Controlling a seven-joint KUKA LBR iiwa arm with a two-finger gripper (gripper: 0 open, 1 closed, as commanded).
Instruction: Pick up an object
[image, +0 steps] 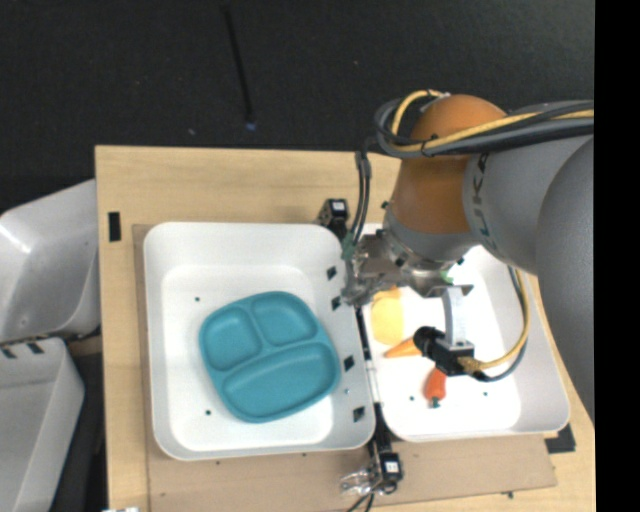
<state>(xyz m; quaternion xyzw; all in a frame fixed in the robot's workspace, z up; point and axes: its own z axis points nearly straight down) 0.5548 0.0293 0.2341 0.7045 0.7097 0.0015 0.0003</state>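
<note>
gripper (405, 290): low in right bin (500, 415), above yellow object (386, 318) | opening: cannot tell, wrist hides it | left bin (160, 300): blue divided plate (268, 354)

Teal tray (268, 355) in white L bin (160, 300); yellow obj (387, 318), orange carrot (401, 349) in white R bin (520, 400).
</note>
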